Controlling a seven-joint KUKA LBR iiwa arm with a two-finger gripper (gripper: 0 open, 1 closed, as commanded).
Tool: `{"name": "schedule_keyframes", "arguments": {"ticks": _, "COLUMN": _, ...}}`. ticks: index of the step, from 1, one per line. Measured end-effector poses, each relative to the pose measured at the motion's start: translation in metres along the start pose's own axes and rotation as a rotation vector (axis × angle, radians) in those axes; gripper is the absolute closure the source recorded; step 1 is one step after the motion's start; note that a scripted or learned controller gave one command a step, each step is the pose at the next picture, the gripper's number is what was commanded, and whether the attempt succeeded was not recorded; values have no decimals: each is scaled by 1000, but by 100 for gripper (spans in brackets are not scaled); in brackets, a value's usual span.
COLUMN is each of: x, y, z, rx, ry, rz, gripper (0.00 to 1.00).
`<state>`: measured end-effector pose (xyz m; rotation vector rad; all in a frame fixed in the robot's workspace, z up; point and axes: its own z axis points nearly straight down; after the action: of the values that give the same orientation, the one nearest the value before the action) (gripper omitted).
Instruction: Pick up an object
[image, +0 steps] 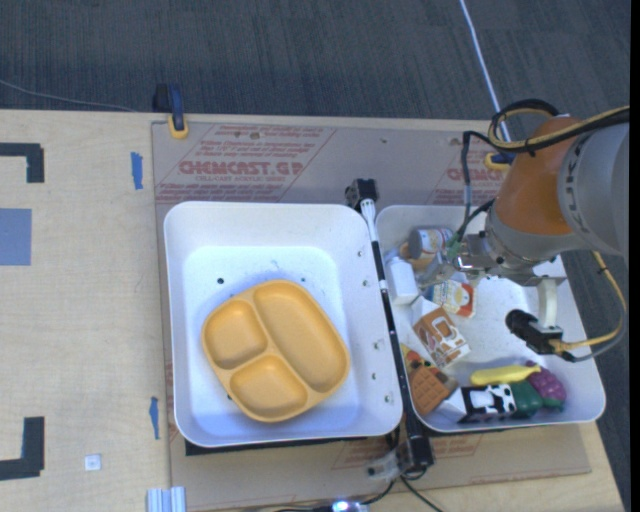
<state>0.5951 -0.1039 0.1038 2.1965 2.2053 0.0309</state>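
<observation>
pincer (462, 262) low over right bin (590, 395) clutter, grip state impossible to tell.
probably light, stiff, slippery: small carton (441, 336), best taken across narrow sides.

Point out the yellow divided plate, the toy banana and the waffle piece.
yellow divided plate (276, 350): camera view, on its central ridge.
toy banana (505, 375): camera view, mid-length of its body.
waffle piece (428, 390): camera view, on its gridded face.

Yellow divided plate (275, 350) in left bin (190, 300); arm (555, 190) above cluttered right bin (585, 400).
</observation>
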Motion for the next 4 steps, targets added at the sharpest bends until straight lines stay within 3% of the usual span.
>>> {"name": "schedule_keyframes", "arguments": {"ticks": 4, "x": -3, "y": -6, "z": 1, "rx": -5, "ry": -5, "rz": 1, "gripper": 0}}
